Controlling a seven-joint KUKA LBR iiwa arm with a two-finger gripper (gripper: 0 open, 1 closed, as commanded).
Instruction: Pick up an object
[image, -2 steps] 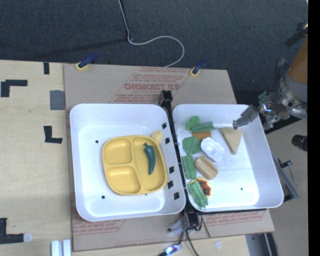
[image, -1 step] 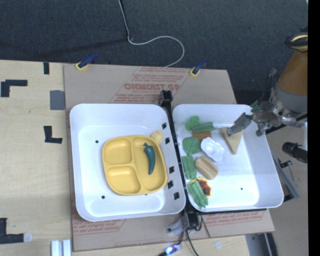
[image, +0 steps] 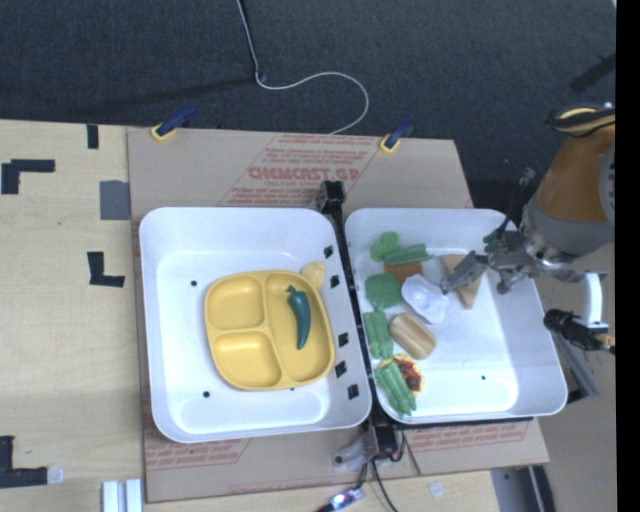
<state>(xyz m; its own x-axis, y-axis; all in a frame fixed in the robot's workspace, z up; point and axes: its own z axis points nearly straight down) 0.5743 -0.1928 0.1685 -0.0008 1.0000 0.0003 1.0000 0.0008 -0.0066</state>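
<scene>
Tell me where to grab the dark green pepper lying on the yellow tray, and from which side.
Grip the dark green pepper across its thicker middle, coming straight down from above. It lies flat and alone in the long right compartment of the yellow tray, running lengthwise and slightly curved, so the claw should probably close across its narrow width; the tapered lower end would likely slip.
</scene>
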